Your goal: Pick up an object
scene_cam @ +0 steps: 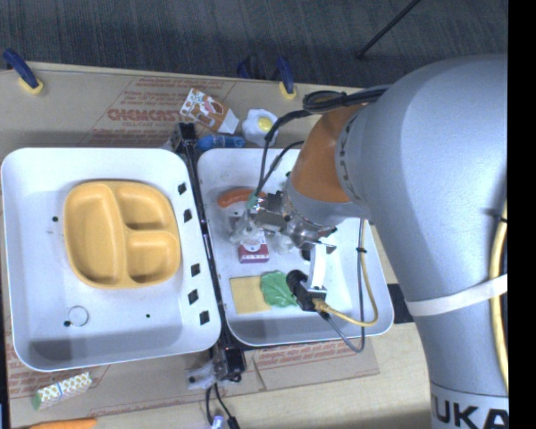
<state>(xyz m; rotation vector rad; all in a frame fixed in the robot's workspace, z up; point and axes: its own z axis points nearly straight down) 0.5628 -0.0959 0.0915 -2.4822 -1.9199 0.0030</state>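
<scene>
In the right bin (366, 284), my gripper (251, 226) hangs low over the middle, with the grey arm and its orange band (322, 164) reaching in from the right. Directly below the gripper lies a small red box (253, 254). An orange-red sausage-shaped item (234, 197) rests just up and left of the gripper. Toward the bin's front edge, a flat yellow square (247, 294) sits beside a green leafy item (276, 289). The gripper's body hides whatever is between its tips.
The left bin (36, 329) holds a yellow divided tray (122, 232). Behind the bins lie a snack packet (202, 107), a blue item (220, 141) and a yellow-white item (261, 123). A cable (348, 318) loops over the right bin's front. A wrapped packet (62, 389) lies front left.
</scene>
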